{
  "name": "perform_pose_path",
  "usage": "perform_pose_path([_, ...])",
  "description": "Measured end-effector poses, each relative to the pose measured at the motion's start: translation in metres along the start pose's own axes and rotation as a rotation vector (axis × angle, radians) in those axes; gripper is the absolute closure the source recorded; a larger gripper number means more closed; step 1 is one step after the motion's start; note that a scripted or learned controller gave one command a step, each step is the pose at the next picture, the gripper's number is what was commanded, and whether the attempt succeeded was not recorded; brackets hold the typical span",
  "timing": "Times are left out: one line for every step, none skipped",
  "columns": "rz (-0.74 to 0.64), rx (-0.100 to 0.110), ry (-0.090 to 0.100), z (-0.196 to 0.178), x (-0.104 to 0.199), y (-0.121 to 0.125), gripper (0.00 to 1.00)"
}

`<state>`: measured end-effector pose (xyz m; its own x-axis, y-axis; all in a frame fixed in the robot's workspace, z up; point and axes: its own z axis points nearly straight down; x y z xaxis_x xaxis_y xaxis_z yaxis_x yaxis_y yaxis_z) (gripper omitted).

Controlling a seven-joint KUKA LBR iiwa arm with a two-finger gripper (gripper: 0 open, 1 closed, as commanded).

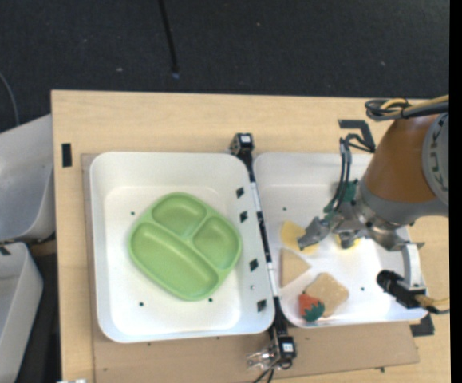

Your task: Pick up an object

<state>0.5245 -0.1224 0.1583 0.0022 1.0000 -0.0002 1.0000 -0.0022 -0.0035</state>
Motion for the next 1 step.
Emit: perform_pose_path([0.006, -0.006, -0.001, -0.0137, -0.0014, 0.0016, 1.00])
